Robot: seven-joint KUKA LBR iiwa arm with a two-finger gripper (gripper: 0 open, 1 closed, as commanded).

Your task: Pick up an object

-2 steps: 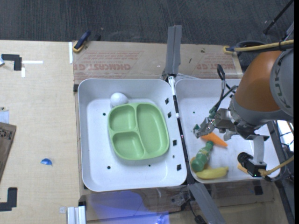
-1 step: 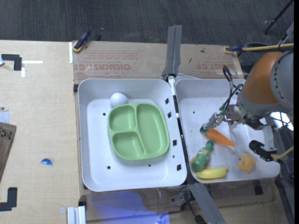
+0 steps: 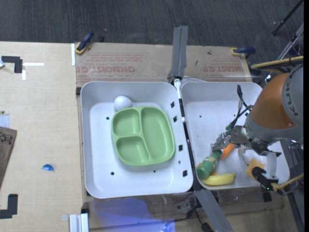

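Observation:
The right bin (image 3: 212,100) holds several small items near its front. A green cylinder-shaped toy (image 3: 206,166) lies tilted, and a small orange piece (image 3: 227,151) sits just above it. A yellow banana (image 3: 219,179) lies along the front wall. A yellow-orange item (image 3: 254,169) rests at the front right. My gripper (image 3: 225,140) is low over the bin, right above the orange piece and the top end of the green toy. The arm's orange band (image 3: 273,108) rises behind it. I see nothing clearly held.
The left bin (image 3: 96,129) carries a green three-compartment plate (image 3: 143,135), with a white ball (image 3: 122,102) at the plate's back left corner. A grey divider bar (image 3: 179,52) stands between the bins at the back. Cables hang beside the wrist.

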